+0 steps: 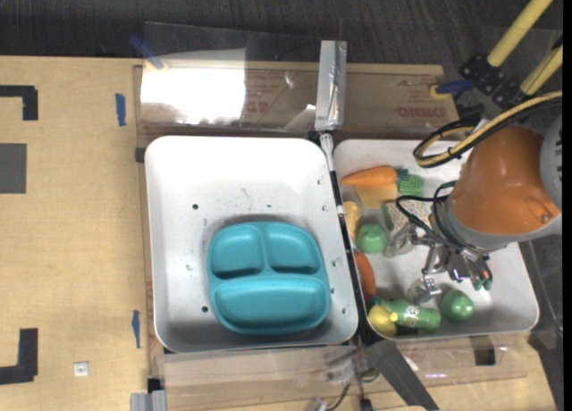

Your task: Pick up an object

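Note:
The right bin (518, 297) holds several toy foods. An orange carrot (374, 180) lies at its far left, with a small green ball (371, 239) below it. A red-orange piece (365, 277) rests against the left wall. Along the near wall lie a yellow-and-green piece (398, 316) and a green ball (458, 307). My gripper (442, 277) hangs low over the middle of this bin, just above the near-wall items. The orange wrist band (500, 190) hides part of the bin behind it.
The left bin (179, 186) holds a teal divided plate (266, 277) near its front. A metal divider (331, 88) stands behind the gap between the bins. Black and yellow cables (456, 141) loop above the wrist.

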